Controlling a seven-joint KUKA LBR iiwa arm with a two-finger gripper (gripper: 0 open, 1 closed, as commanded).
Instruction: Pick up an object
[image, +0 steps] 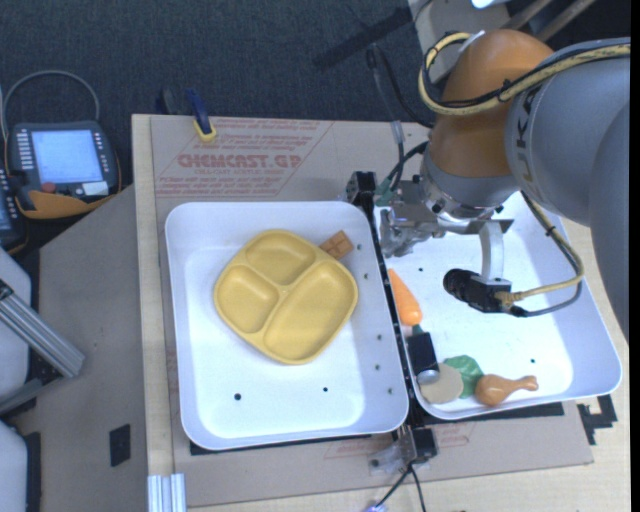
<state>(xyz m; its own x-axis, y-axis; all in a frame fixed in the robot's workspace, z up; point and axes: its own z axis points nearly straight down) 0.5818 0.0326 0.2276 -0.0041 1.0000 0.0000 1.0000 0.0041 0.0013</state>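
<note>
My gripper hangs over the far left corner of the right bin, close to the wall between the two bins. Just in front of it an orange carrot lies along that wall. Further forward on the same side sit a small black block, a beige round piece, a green piece and a tan drumstick. The gripper's body hides what lies directly under it.
The left bin holds a yellow divided plate with a small brown block at its far right edge. A black fitting on a yellow cable hangs from the arm over the right bin. The arm's orange and grey bulk covers the bin's far side.
</note>
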